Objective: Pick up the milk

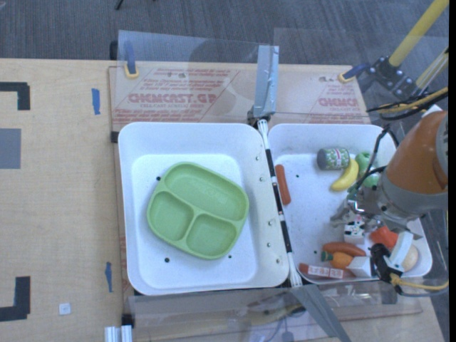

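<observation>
Two bins (135,212) sit on our counter (57,212). We see a green tray (197,209) in the left one. Our tool (358,214) hangs over the right bin, grip unclear, just above the milk (353,229).

Arm (420,169) cut off at right edge, milk (354,229) partly hidden beneath it (small, blurry)
</observation>
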`<state>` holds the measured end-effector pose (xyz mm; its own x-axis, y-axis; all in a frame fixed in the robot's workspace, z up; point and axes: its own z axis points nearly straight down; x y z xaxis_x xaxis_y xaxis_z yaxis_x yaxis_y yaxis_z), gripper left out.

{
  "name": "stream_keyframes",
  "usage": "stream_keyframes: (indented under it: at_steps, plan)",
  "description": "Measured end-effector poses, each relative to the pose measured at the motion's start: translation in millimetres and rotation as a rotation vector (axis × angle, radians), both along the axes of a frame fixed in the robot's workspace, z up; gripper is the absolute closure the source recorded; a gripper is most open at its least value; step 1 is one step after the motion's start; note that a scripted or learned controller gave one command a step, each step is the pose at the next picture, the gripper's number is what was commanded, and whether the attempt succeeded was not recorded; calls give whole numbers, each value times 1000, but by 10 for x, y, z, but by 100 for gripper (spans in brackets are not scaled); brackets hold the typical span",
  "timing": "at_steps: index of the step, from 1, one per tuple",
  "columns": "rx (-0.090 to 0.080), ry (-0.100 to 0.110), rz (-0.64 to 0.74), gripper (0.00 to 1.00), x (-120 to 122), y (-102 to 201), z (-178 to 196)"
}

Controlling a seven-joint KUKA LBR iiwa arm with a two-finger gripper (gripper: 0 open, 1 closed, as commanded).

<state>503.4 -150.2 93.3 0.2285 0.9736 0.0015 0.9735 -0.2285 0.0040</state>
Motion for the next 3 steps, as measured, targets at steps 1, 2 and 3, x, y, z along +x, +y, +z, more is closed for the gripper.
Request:
stream_keyframes:
  at_steps: [1, 2, 3]
  plan:
    - [-1, 9, -279, 100, -107, 324, 916]
    - [-2, 13, -276, 100, -97, 327, 984]
    - [-4, 17, -273, 100, -88, 329, 1053]
